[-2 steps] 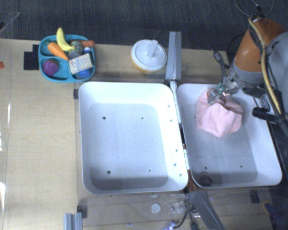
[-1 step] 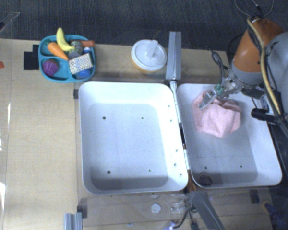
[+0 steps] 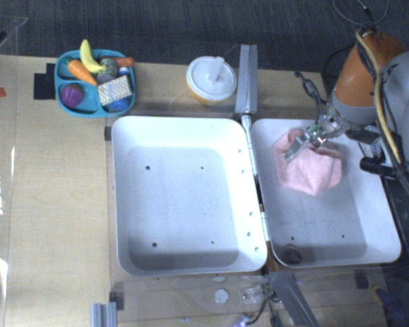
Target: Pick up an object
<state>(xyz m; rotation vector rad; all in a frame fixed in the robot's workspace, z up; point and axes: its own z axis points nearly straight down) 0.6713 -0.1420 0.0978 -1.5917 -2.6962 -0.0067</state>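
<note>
A crumpled pink cloth (image 3: 309, 169) lies in the upper part of the right bin (image 3: 327, 240). My gripper (image 3: 301, 145) reaches in from the right and hangs over the cloth's upper left edge, its metal fingers pointing down and left. The fingertips sit right at the fabric, close to touching it. The fingers look spread, with nothing gripped between them. The arm's orange band (image 3: 360, 80) rises behind, at the bin's far right corner.
The left bin (image 3: 184, 196) stands beside the right one, with a metal divider (image 3: 245, 80) at the back between them. Beyond the bins are a white lidded cup (image 3: 211, 79) and a blue tray (image 3: 94, 84) of toy food at far left.
</note>
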